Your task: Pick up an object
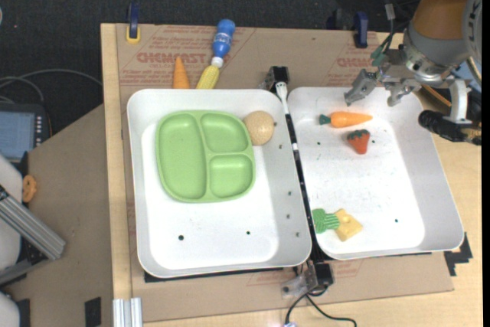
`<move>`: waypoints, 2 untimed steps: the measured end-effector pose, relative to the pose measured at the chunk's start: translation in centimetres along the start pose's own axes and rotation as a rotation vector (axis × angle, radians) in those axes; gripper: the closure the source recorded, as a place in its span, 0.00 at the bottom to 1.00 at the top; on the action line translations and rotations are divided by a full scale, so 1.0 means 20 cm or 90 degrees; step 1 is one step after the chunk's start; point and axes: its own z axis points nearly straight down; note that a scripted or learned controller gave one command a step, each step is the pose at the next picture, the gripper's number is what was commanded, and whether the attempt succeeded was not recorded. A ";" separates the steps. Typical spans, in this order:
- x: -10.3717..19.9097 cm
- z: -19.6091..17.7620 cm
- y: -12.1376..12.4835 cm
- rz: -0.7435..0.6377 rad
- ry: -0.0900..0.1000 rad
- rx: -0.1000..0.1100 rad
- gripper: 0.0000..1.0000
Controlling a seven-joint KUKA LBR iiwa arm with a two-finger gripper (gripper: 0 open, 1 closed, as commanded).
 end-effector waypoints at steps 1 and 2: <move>-0.08 0.60 0.06 0.001 0.004 0.002 0.00; -0.09 0.50 0.07 0.001 0.002 -0.002 1.00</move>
